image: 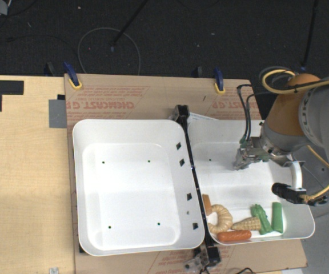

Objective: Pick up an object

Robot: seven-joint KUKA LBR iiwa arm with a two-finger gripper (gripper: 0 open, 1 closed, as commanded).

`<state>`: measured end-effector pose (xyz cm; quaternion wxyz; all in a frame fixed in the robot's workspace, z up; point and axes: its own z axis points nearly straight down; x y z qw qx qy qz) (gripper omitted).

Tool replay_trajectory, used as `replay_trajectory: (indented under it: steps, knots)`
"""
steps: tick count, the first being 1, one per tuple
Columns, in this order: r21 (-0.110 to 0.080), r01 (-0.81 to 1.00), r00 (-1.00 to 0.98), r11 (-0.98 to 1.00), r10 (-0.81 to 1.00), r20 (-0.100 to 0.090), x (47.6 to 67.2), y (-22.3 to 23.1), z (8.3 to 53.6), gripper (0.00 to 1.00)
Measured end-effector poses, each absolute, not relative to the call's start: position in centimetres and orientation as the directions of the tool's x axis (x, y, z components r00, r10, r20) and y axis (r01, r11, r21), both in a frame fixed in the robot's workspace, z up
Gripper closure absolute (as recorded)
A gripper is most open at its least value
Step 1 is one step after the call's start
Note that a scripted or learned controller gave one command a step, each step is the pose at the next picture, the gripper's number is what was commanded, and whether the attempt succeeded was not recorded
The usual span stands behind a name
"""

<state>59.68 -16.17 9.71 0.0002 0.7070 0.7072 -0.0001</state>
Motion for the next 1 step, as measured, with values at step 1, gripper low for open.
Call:
replay_trajectory:
  steps: [1]
  knots:
    - [0.004, 1.0, -0.002, 0.002, 1.0, 0.0, 61.61, -12.92, 15.39, 1.0]
